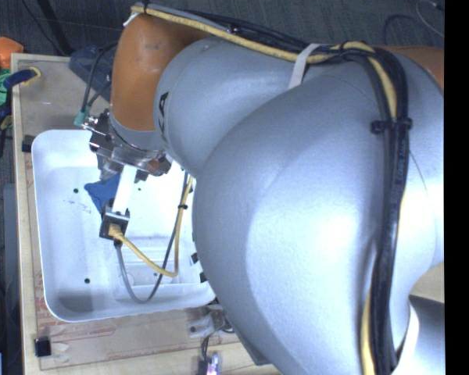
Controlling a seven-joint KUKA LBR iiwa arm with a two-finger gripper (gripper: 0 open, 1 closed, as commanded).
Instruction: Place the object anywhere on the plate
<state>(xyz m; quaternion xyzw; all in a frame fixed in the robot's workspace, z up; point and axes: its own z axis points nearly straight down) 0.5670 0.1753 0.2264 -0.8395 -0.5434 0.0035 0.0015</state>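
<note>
1. The grey arm (313,209) with its orange band (141,69) reaches across the bench and bends down into the shallow white plastic bin (78,248). I read this as a pick being lined up, not a placing.
2. The gripper (123,161) hangs low over the bin's far edge, near its far left corner. From this angle I cannot tell how far open it is or whether it has hold of anything.
3. The small dark blue angular piece (102,191), which I take to be the task's object, lies on the bin floor just beside the gripper, on its left. I cannot tell whether they touch.
4. Apart from that piece, the bin holds a few tiny dark specks (87,280) on its floor.
5. The arm's bulk hides the bench's right side, so I judge placing as not yet done.
</note>
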